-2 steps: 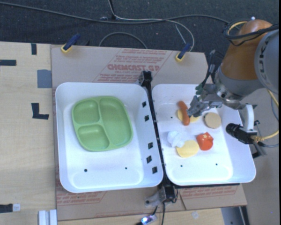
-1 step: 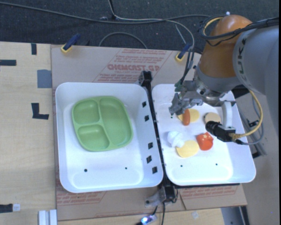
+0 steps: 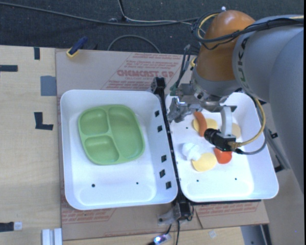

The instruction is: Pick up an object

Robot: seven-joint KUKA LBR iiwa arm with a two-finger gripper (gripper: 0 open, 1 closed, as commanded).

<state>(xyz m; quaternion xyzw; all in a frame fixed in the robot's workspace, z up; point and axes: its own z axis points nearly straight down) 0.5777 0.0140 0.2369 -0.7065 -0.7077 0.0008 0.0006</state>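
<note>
My gripper (image 3: 186, 108) hangs under the orange-banded wrist, low over the back left part of the right bin (image 3: 260, 188). Just in front of it lies an orange carrot-like piece (image 3: 199, 122). Further forward in the same bin are a small white object (image 3: 189, 149), a flat yellow piece (image 3: 204, 162) and a red-orange piece (image 3: 224, 157). A pale yellow item (image 3: 235, 130) peeks out beside the arm's black cable fitting (image 3: 217, 137). The wrist hides whatever sits directly beneath it.
The left bin (image 3: 71, 177) holds a green divided plate (image 3: 111, 134). A black clipped divider (image 3: 166, 147) separates the two bins. The bulky grey arm (image 3: 275, 60) covers the right bin's back right corner. Cables run across the dark floor behind the bench.
</note>
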